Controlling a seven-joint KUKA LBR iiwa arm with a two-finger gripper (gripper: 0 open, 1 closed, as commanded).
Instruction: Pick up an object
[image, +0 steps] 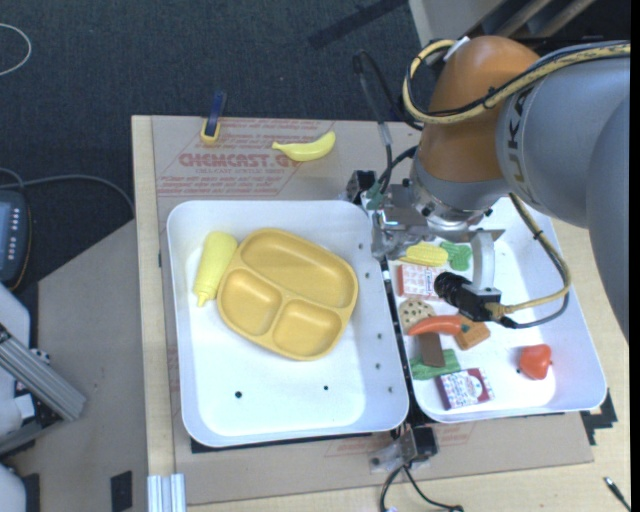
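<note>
My gripper (432, 243) hangs low over the back left part of the right bin (570, 300), under the orange wrist band. Right beneath it lie a yellow corn cob (424, 256) and a green piece (457, 254). In front of these lie a red and white packet (414, 282), a cookie (411, 312), a red chili (437, 326), an orange piece (473, 336), a brown bar (431, 350) and a maroon packet (462, 388). A red-orange fruit (535, 360) sits alone at the right.
The left bin (200, 380) holds a yellow compartment tray (290, 293) and a yellow bottle (211, 266). A banana (305, 147) and a blue and yellow clip (212, 121) lie on the cardboard behind the bins. Cables trail from the wrist across the right bin.
</note>
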